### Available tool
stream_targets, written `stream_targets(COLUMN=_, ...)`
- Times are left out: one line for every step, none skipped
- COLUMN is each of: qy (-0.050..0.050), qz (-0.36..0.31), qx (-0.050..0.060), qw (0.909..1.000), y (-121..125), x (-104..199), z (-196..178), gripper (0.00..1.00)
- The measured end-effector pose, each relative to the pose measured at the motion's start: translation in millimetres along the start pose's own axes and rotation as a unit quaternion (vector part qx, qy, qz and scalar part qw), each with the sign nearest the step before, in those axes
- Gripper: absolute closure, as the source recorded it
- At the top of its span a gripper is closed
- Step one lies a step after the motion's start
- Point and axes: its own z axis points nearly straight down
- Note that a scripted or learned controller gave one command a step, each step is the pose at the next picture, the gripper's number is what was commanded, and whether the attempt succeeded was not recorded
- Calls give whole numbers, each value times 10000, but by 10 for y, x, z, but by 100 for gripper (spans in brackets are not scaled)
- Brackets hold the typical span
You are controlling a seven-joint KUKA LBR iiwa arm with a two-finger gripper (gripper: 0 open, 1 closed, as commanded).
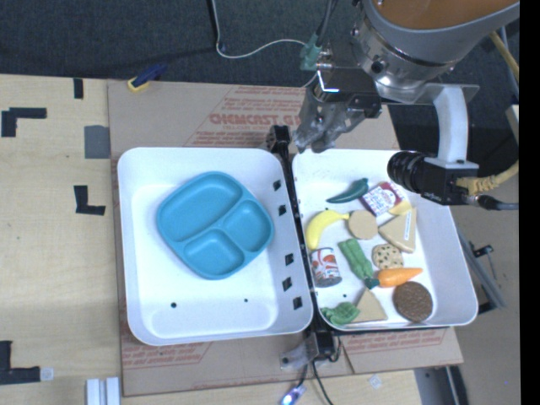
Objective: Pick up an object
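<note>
Nothing's picked yet: nearest me, toy food fills the right bin (451,251), banana (323,224) included. Beyond, my gripper (316,133) hangs over the bin's far edge, grasping nothing; I can't judge its opening.

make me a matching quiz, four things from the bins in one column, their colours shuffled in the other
Things:
1. divided plate
2. banana
3. carrot
4. round cookie

Colours:
A. orange
B. brown
C. blue
D. yellow

Pairs: 1-C, 2-D, 3-A, 4-B
</note>
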Motion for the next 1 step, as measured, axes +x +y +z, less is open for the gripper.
stream_targets(qy=-4, qz=16, qx=-2, qw=10000, y=5, x=341, z=-1, gripper=100)
